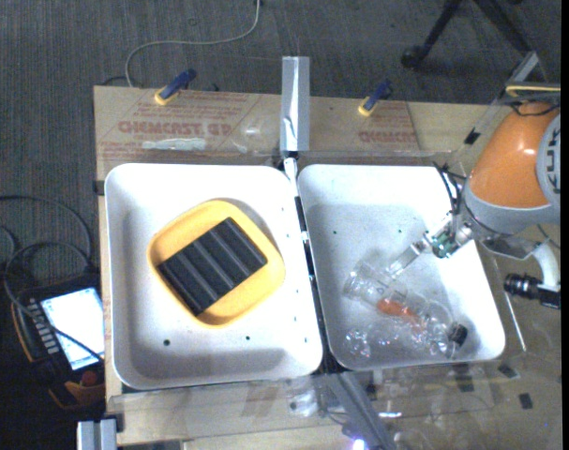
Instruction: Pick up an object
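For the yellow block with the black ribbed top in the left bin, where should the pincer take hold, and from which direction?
Probably straight from above, closing across the yellow block on its two long yellow edges, with the fingers turned to match its diagonal pose. It lies flat in the middle of the left bin, away from the walls, so both sides look reachable. The black ribbed top offers no edge to pinch.

Faded red lettering runs across the brown cardboard sheet (200, 125) lying on the table behind the two bins, printed upside down from this view; it looks like a brand name, but the letters are too washed out to read with certainty. A second scrap of the same red print shows on the cardboard's right part, equally illegible. Black letters "KU" stand on the arm's orange band (518, 172)
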Motion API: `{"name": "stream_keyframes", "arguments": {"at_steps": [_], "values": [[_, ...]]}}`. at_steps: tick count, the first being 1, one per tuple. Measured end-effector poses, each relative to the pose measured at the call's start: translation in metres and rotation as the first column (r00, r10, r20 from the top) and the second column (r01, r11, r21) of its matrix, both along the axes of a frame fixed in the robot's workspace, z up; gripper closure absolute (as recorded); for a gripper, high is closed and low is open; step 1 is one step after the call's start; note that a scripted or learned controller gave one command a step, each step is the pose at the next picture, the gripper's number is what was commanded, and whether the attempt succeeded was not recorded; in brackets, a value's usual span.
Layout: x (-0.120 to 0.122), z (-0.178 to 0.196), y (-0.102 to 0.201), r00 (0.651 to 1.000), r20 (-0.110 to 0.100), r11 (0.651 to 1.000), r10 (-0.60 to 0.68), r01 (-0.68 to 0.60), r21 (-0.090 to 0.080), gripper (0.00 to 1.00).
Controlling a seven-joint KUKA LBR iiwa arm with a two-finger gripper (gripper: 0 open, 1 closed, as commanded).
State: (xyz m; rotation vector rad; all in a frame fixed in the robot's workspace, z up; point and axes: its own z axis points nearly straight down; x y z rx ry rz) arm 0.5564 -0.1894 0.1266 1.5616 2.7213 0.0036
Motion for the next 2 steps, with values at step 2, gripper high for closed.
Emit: {"name": "stream_keyframes", "arguments": {"at_steps": [2], "values": [[0.003,0.014,0.026,0.995,-0.005,0.995,-0.099,0.099,0.0,0.0]]}}
